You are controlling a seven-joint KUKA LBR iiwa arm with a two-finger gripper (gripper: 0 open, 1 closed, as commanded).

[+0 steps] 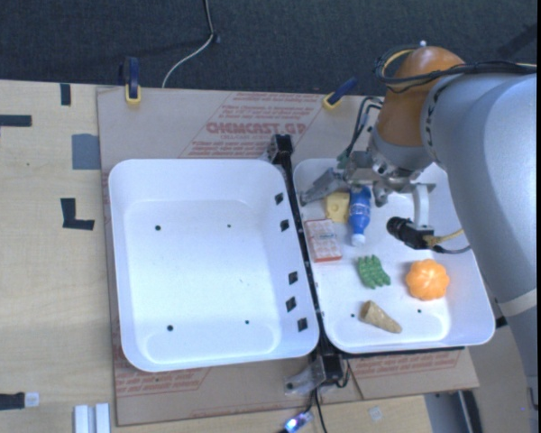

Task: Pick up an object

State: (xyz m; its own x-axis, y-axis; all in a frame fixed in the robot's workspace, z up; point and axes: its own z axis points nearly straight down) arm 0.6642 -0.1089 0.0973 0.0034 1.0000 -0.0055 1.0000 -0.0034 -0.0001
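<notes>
Faintly, the cardboard sheet point(243, 126) reads "CHEMCAST".

1. Arm point(487, 152): cut off by the right edge of the camera view.
2. Right bin point(451, 332): its far right portion is covered by the arm.
3. Gripper point(347, 183): finger state indeterminate.
4. Yellow item point(337, 207): partly covered by the gripper; identity indeterminate.
5. Small carton point(322, 240): printing too small to read.
</notes>
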